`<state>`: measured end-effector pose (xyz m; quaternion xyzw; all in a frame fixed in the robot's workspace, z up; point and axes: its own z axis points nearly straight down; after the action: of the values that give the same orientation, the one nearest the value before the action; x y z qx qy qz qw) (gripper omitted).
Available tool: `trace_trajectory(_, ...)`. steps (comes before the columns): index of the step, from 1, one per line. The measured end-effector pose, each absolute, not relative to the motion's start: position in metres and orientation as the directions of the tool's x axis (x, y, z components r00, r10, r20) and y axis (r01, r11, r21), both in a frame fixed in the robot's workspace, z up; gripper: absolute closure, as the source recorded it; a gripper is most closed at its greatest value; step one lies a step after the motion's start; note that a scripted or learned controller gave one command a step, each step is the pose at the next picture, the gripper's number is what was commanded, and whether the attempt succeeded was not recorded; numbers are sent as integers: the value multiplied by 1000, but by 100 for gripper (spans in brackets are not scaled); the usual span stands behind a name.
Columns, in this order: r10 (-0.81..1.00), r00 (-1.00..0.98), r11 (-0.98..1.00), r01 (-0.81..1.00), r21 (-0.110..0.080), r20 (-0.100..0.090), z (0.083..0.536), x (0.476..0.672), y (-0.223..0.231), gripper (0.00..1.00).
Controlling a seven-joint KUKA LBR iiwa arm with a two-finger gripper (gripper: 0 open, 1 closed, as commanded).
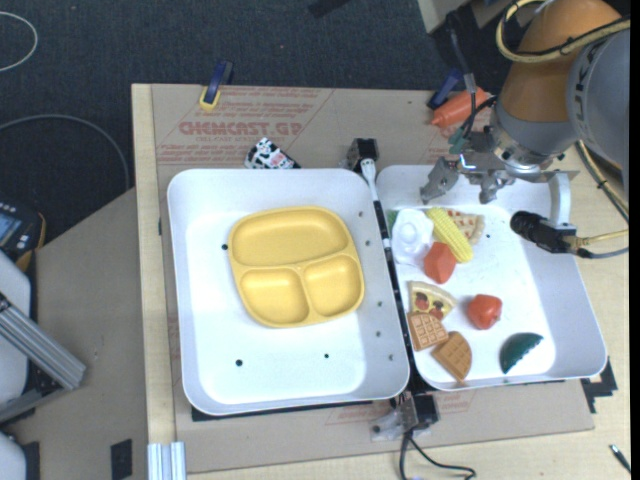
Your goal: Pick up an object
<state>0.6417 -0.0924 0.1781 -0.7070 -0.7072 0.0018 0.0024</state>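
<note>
My gripper (463, 184) hangs over the far edge of the right bin (570, 298), its two fingers spread apart and nothing between them. Just below it lie a yellow corn cob (452, 232) on a pizza slice (468, 224), a white egg-like piece (410, 235) and a red piece (439, 262). Further toward the front sit a waffle-like piece (429, 314), a red tomato (484, 310), a brown cookie (453, 355) and a dark green leaf-shaped piece (520, 348).
The left bin (200, 298) holds a yellow divided plate (295, 265). A black-and-white item (268, 155) and a blue-yellow clip (213, 88) lie on the board behind the bins. The arm (550, 58) and its cables crowd the top right.
</note>
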Motion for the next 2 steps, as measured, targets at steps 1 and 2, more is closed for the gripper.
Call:
trace_trajectory(1, 1000, 0, 0, 1000, -6, 1, 135, 639, -92, 0)
trace_trajectory(2, 1000, -1, 1, 1000, 3, 1, 88, 641, -91, 0)
